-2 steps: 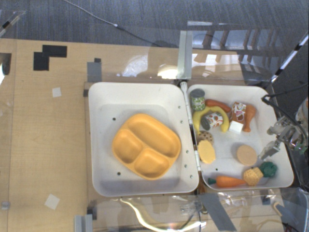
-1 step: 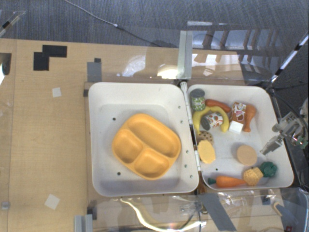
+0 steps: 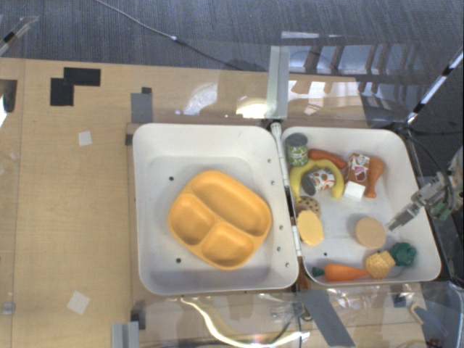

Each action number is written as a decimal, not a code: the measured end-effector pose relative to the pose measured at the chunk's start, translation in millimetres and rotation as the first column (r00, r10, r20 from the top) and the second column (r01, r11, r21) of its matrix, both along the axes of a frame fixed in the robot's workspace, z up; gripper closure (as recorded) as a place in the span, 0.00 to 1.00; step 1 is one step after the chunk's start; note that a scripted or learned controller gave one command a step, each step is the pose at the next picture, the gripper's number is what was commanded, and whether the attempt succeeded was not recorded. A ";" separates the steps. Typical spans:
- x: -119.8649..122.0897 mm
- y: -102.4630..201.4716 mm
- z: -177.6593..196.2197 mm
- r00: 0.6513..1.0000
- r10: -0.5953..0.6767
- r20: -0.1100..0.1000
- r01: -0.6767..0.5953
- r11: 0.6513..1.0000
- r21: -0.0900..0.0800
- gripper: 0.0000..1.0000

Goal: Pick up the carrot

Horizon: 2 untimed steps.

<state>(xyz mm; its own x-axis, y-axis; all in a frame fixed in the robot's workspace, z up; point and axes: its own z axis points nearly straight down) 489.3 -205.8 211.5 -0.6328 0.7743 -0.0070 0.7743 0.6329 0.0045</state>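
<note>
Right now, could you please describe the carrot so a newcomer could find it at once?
Look in the right bin, along its near edge. The carrot lies flat there, beside a yellow corn cob. It is the only long, tapering orange piece.

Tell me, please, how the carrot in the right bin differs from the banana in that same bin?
The carrot is orange and straight, while the banana is yellow and curved. The carrot lies along the bin's near edge, beside a yellow knobbly toy; the banana lies in the far half, arched over a grey item. The carrot tapers to a point; the banana keeps an even thickness. Both lie flat in the right bin, apart from the gripper.
</note>
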 end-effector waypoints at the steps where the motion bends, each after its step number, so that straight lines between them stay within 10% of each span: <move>1: 0.2 -0.2 23.1 0.992 -0.130 0.002 0.130 0.992 0.000 0.00; 2: -0.7 0.3 5.5 0.950 -0.311 -0.002 0.311 0.950 0.003 0.00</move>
